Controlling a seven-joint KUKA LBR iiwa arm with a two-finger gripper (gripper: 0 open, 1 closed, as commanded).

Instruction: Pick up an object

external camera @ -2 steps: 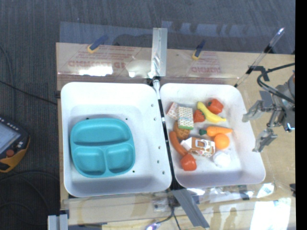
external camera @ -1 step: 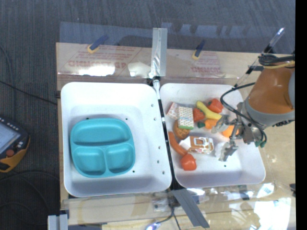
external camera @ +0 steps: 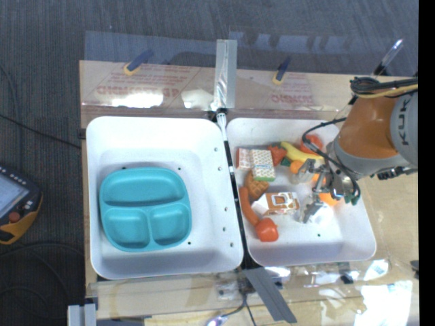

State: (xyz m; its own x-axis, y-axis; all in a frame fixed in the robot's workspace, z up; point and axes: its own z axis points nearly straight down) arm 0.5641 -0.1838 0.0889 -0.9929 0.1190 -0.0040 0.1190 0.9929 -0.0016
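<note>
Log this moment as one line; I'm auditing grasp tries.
arm: over right bin | pincer: low, beside small carton | grasp: not confirmed | teal tray: left bin

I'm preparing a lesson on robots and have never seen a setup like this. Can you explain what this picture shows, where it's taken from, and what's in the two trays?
One camera looks down at a slant on a bench. The grey and orange machine at the right is a robot arm; its gripper hangs low in the right bin. I cannot tell whether it holds anything. That bin contains small toy foods: a red tomato, an orange carrot, a yellow banana and little printed packets. The left bin holds a teal divided plate.
</note>
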